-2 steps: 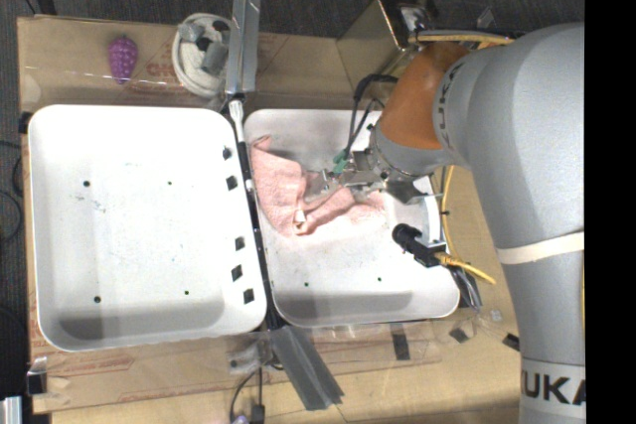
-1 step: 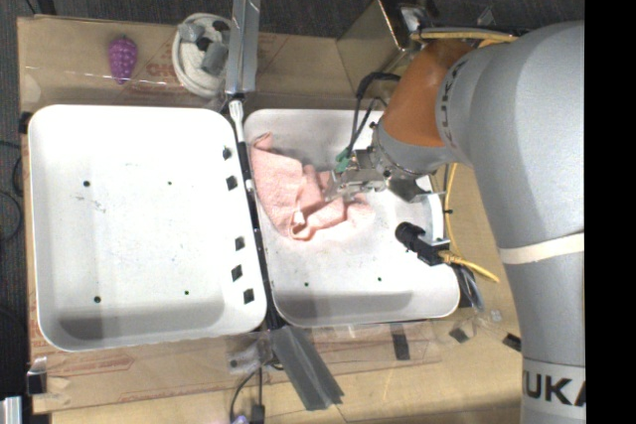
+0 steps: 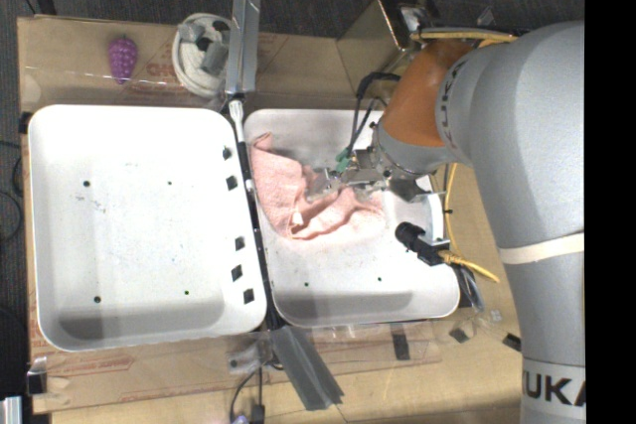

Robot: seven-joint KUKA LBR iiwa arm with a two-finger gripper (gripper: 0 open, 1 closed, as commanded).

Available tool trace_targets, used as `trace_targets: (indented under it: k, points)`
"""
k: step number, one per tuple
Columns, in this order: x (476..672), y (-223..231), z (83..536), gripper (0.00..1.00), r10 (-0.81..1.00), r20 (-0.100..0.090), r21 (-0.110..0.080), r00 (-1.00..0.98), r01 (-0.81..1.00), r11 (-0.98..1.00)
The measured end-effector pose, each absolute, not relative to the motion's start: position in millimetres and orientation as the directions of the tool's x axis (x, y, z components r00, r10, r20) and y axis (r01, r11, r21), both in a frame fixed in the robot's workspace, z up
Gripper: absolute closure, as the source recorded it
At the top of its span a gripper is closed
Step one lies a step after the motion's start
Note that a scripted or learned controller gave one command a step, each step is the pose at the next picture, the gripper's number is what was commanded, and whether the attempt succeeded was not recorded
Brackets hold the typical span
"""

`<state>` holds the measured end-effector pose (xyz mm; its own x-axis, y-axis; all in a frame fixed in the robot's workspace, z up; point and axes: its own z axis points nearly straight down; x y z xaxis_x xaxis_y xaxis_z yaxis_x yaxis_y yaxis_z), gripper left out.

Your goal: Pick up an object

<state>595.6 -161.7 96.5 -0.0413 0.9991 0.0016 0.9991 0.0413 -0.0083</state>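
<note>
A crumpled pink cloth [image 3: 288, 194] lies in the right bin [image 3: 348, 298], against its left wall. My gripper [image 3: 330, 182] is down at the cloth's right edge, low in the bin, with the cloth bunched around its tip. The grey arm with its orange band reaches in from the right and covers the bin's upper right part.
The left bin [image 3: 129, 223] lies beside the right one, with a row of black clips along the divider between them. On the bench behind the bins are a purple grape-like object [image 3: 122, 57] and a white coiled item [image 3: 202, 50]. A black cable fitting [image 3: 417, 243] hangs over the right bin's right side.
</note>
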Motion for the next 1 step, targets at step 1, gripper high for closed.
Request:
trace_targets:
  k: [1]
  points:
    - [595.6, -161.7, 96.5, 0.0, 0.999, 0.002, -0.008, -0.041, 0.999, 0.041]
